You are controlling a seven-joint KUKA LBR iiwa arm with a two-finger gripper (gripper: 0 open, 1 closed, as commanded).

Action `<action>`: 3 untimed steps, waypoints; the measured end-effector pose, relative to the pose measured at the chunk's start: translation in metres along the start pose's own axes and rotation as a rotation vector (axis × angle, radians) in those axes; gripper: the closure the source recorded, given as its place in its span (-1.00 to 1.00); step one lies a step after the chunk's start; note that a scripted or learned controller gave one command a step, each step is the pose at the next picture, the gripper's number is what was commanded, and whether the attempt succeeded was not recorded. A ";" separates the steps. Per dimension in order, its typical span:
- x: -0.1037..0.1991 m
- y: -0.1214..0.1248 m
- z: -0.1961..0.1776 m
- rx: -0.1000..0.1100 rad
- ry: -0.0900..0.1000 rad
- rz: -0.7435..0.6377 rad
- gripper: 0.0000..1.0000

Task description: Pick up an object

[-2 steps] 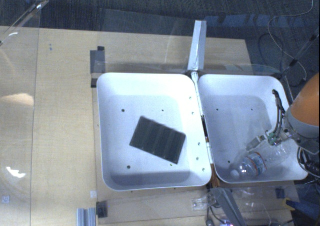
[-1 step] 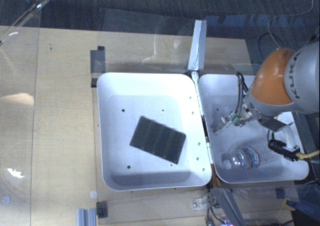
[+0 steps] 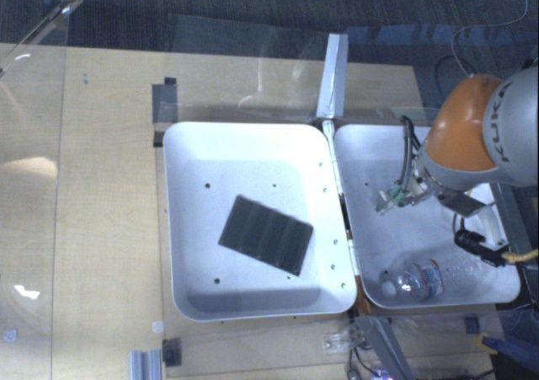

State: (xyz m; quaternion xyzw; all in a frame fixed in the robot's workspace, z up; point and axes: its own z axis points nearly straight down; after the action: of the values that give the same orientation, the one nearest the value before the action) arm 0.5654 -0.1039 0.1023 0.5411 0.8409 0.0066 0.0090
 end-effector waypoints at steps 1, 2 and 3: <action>0.000 0.000 0.000 0.000 0.000 0.000 -1.00; -0.063 0.080 0.015 0.025 0.014 -0.042 -1.00; -0.060 0.079 0.016 0.023 0.008 -0.044 -1.00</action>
State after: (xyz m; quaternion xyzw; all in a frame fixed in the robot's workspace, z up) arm 0.6623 -0.1261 0.0887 0.5223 0.8527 -0.0011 -0.0006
